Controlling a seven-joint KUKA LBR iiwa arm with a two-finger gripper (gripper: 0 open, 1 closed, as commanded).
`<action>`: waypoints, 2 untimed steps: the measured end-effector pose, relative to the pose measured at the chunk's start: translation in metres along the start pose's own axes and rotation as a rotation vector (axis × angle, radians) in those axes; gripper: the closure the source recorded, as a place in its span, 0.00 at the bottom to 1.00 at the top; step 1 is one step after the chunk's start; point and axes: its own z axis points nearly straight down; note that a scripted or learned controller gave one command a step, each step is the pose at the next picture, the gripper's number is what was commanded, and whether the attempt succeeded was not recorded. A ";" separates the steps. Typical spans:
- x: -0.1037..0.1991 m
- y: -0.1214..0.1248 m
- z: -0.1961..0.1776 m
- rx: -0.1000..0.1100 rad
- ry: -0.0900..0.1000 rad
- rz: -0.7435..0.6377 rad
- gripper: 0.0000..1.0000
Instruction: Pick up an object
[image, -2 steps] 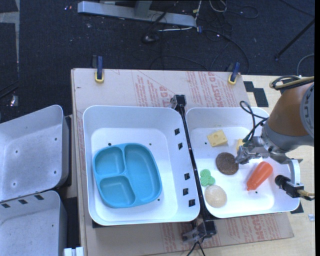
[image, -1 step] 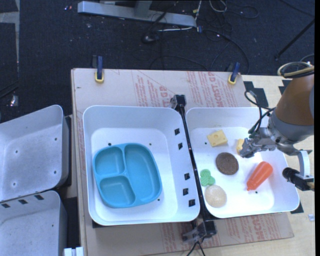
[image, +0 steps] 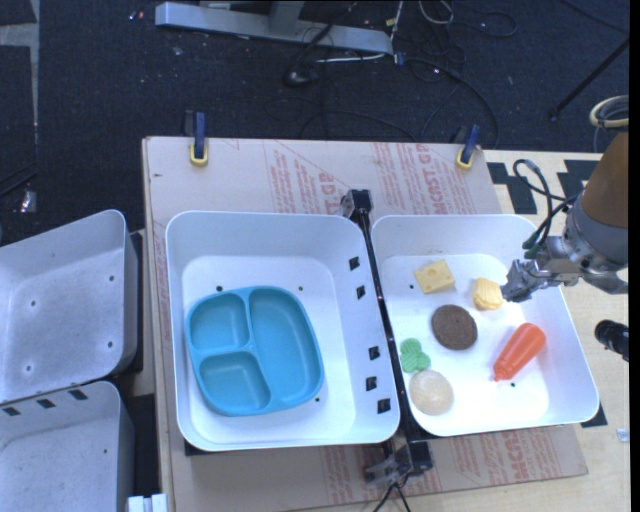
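The right bin (image: 570, 400) holds several toy foods: a yellow cheese wedge (image: 434, 276), a small pale yellow piece (image: 487, 294), a brown round cookie (image: 454, 327), an orange carrot (image: 519, 351), a green piece (image: 413, 354) and a beige round piece (image: 432, 391). My gripper (image: 517, 282) reaches in from the right, low over the bin's upper right part. It sits just right of the pale yellow piece and above the carrot. Nothing is seen held in it.
The left bin (image: 190, 250) holds a blue divided plate (image: 254, 349). A black divider with clips (image: 375, 320) runs between the bins. Two yellow clamps (image: 199, 150) hold the board at the back. White bin lids (image: 60, 290) lie off to the left.
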 end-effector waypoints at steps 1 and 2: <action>0.000 0.002 -0.052 0.000 0.000 -0.001 1.00; 0.046 -0.007 -0.051 0.006 0.004 -0.005 1.00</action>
